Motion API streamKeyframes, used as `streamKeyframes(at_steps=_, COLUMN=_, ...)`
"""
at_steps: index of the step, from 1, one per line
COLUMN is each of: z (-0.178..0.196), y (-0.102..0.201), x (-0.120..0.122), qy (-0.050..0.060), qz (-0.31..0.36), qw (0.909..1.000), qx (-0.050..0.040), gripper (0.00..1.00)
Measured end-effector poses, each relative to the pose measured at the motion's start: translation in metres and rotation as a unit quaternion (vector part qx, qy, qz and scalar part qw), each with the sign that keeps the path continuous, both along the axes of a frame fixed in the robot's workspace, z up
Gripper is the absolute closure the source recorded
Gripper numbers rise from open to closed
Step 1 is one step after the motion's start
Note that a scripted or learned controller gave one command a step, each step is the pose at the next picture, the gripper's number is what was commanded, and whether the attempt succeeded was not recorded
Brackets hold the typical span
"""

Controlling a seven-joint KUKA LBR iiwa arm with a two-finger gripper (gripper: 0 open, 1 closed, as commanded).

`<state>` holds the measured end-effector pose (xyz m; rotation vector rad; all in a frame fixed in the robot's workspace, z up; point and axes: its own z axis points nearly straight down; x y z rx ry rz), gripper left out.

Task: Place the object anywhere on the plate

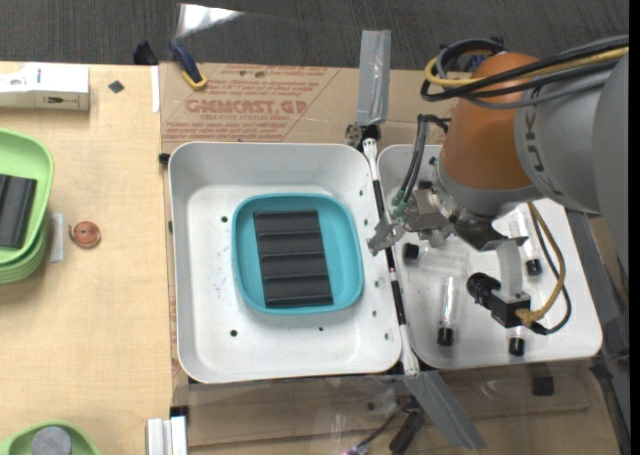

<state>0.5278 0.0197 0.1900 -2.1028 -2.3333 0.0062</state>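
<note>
A black ridged object (293, 257) lies flat on the teal plate (346, 261).

two white bins (200, 343), one teal plate (245, 243)

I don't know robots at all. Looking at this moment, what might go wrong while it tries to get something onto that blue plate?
1. The gripper hangs low near the wall between the two bins; swinging left it might clip that wall.
2. The pen-like object in the right bin is thin and lies flat, so a grab could slip.
3. The plate already holds a black ribbed block, so an object dropped there might roll off.
</note>
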Motion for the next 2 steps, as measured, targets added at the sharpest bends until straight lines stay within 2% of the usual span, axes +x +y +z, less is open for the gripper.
streamKeyframes(at_steps=1, z=0.000, y=0.000, x=0.000, qy=0.000, qz=0.000, qw=1.0000, qx=0.0000, gripper=0.00)
streamKeyframes(at_steps=2, z=0.003, y=0.051, x=-0.018, qy=0.001, qz=-0.010, qw=0.9999, qx=0.0005, gripper=0.00)
